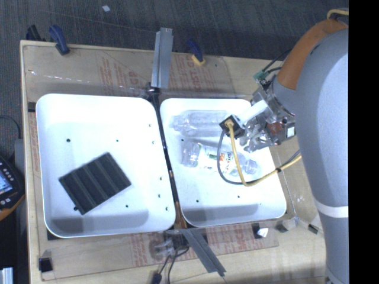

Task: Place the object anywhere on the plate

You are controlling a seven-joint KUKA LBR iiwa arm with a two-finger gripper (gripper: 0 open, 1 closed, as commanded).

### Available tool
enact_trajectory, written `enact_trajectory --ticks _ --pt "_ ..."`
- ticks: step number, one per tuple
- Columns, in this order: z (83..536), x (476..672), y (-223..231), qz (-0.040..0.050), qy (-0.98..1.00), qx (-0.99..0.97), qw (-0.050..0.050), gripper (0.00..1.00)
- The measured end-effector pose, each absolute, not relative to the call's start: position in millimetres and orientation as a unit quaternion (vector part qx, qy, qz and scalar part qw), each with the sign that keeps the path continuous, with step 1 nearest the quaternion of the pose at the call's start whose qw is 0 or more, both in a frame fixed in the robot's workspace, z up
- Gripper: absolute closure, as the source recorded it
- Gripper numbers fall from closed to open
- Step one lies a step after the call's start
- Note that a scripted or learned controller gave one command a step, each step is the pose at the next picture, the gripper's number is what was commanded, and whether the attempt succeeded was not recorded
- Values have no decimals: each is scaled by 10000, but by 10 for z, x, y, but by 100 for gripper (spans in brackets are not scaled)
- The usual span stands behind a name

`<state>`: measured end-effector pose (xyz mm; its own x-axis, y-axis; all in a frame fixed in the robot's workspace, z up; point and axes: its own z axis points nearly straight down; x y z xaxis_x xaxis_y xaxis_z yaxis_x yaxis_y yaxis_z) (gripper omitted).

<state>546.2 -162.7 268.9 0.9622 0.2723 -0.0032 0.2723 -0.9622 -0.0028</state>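
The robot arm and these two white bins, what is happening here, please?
A grey arm reaches in from the right, and its gripper hangs over the right bin, above some clear plastic items. The left bin holds a dark ribbed plate, lying flat with nothing on it.

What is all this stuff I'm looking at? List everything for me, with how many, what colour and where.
Bins: two, white, side by side on the bench.
Plate: one, dark grey and ridged, in the left bin.
Clear plastic items: several, see-through, in the right bin; exact count hard to tell.
Clamps: two, blue, at the bench's far edge.
Bench: one, pale wood, under the bins.
Cable: one, yellow and black, looping over the right bin.
Gripper: one, over the right bin.
Arm: one, grey with an orange band, at the right.
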Motion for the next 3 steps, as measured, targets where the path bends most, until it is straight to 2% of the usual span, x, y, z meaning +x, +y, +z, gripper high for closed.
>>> enact_trajectory --ticks 1,2,3 --pt "2466 5609 -1596 33 -1053 -9944 27 100" --pt "2474 5965 -1895 17 -1121 -9937 14 100" --pt "2556 5973 -1864 40 -1186 -9929 27 100"
